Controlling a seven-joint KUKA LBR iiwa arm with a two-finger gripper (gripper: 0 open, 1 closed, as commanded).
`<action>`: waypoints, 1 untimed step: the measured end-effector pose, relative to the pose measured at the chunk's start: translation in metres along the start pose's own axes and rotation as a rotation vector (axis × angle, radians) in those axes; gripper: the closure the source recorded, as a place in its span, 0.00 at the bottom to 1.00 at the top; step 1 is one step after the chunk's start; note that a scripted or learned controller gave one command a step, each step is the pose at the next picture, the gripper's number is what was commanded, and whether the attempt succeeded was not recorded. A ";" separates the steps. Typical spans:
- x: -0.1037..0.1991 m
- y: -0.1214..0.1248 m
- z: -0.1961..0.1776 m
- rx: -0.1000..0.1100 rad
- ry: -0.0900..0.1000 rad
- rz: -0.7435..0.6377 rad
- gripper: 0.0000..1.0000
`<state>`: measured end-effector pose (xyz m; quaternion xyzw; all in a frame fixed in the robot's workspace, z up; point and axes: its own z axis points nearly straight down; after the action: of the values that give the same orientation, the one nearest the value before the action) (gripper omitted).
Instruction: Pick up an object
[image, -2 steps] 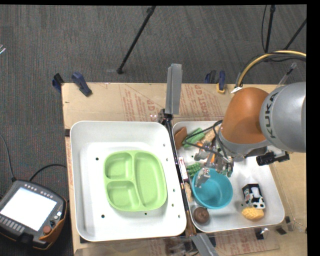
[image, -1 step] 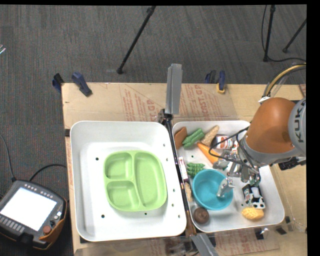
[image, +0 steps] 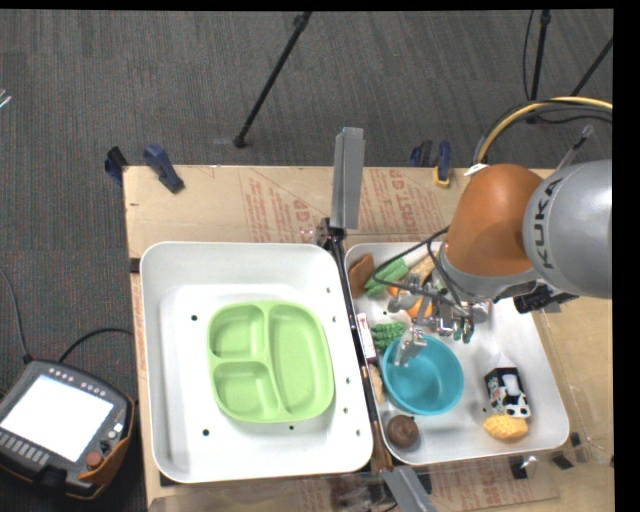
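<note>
arm (image: 530, 235): reaches in from 3 o'clock, wrist bent down over right bin (image: 548, 370) | claw (image: 412, 345): at blue bowl's (image: 425, 380) 11 o'clock rim | grip: cannot tell

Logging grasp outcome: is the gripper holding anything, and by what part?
Cannot tell. The gripper sits over the blue bowl's rim in the right bin; nothing is visibly between its fingers.

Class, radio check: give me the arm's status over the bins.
Gripper low above blue bowl, right bin. Nothing seen held. Toys crowd around; green tray alone in left bin.
</note>
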<state>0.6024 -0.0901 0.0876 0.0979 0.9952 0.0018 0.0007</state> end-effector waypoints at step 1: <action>-0.027 0.015 -0.001 0.004 0.002 0.048 0.00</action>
<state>0.6321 -0.0809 0.0883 0.1216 0.9926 -0.0001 -0.0007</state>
